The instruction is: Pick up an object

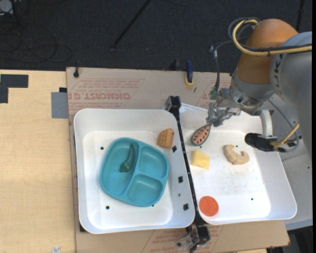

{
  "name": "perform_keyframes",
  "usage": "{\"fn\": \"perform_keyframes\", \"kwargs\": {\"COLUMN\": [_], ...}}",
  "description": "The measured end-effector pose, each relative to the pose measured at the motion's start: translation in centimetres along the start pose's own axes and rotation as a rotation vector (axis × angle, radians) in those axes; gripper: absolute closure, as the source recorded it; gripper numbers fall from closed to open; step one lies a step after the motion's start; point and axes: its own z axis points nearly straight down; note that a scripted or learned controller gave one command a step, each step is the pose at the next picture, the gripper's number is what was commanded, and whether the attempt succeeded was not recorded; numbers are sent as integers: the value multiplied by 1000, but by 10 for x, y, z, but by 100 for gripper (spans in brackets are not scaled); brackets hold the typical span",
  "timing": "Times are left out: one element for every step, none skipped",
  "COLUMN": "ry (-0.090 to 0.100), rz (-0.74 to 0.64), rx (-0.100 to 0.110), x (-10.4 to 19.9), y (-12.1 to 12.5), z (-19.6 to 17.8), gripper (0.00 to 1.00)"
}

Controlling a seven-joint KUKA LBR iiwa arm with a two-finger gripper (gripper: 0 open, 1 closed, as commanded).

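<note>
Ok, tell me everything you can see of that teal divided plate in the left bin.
The teal plate looks like moulded plastic, a rounded square with three compartments split by raised ridges. It lies flat on the floor of the left bin, turned at an angle to the bin's walls and apart from them. A small dark green curved piece rests in its upper-left compartment. An orange-brown lump sits just off its upper right corner, very close; contact cannot be told.

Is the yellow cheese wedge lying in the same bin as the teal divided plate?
No. The yellow cheese wedge lies in the right bin, while the teal divided plate sits in the left bin.
</note>
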Motion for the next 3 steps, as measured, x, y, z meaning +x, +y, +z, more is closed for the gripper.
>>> {"fn": "perform_keyframes", "kwargs": {"ry": [3, -5, 0], "rz": [-2, 9, 7], "rx": [11, 2, 5], "x": [63, -27, -57], "y": [-86, -62, -117], "z": [20, 43, 36], "gripper": [100, 100, 100]}}
